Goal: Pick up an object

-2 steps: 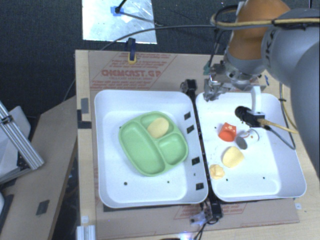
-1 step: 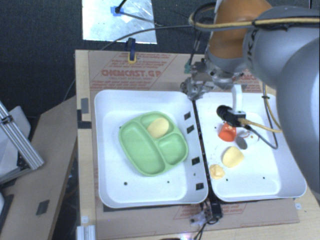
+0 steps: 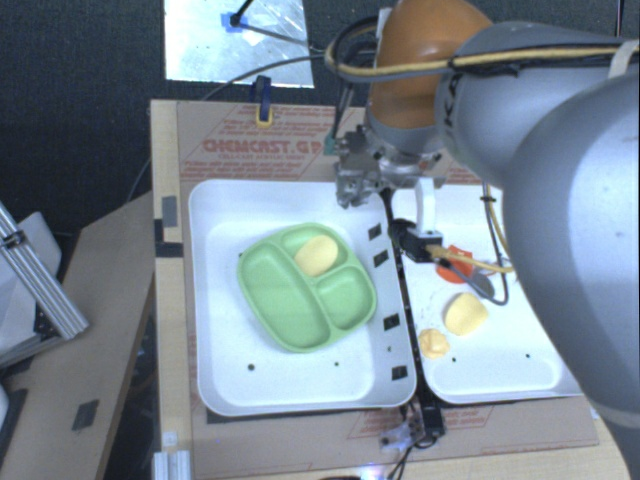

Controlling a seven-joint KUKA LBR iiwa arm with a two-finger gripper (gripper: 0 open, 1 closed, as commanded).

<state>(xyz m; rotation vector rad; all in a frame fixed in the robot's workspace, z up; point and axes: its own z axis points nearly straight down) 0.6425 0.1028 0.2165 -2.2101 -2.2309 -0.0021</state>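
Pincer: my pincer [image 3: 352, 190] hangs above the far end of the wall shared by the two bins; released or clenched, I cannot tell.
Grasp: nothing shows in my grip.
Left bin [image 3: 225, 368]: a green divided plate [image 3: 285, 313] lies flat, a pale yellow lump [image 3: 317, 255] in its small compartment nearest me.
Right bin [image 3: 510, 373]: an orange-red piece [image 3: 456, 266] near the shared wall, a second yellow lump [image 3: 465, 314] below it, a small amber bit [image 3: 433, 343] just beside that (all loose, apart from my pincer).
Tabletop: printed cardboard [image 3: 240, 148] under both bins.
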